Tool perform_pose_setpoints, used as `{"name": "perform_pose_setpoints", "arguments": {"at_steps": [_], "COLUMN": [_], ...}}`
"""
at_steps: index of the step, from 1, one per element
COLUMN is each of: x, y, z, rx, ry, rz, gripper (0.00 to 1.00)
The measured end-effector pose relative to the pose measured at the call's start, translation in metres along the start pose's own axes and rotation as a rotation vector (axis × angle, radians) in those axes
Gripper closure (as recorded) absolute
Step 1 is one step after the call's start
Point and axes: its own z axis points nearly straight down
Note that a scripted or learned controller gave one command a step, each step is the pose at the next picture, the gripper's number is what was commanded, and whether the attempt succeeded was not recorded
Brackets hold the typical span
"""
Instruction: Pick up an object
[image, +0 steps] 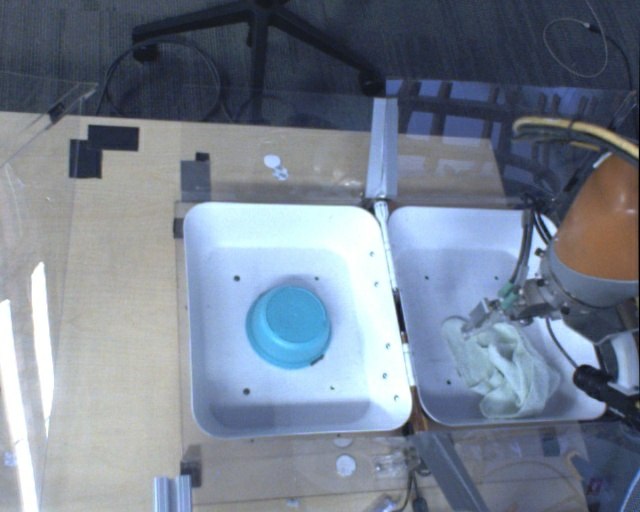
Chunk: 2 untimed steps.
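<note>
A crumpled pale cloth (503, 368) lies in the right bin (450, 250), toward its near right corner. My gripper (503, 306) hangs low over the cloth's far edge, at or just above the fabric. The grey arm with its orange band (600, 222) comes in from the right above it. A round blue bowl (290, 326) sits upside down in the middle of the left bin (230, 250), well away from the gripper.
A metal divider (381, 150) runs back from the seam between the two bins. Cables and a yellow hose (560, 128) hang by the arm at the right. Light wooden bench top (110, 330) stretches to the left of the bins.
</note>
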Motion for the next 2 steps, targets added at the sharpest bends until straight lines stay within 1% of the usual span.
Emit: {"name": "perform_pose_setpoints", "arguments": {"at_steps": [1,2], "x": [-0.054,-0.053], "y": [0.000,0.003], "z": [0.116,0.105], "rx": [-0.009,-0.015], "ry": [-0.004,-0.006], "rz": [-0.015,-0.017], "gripper": [0.00,1.00]}}
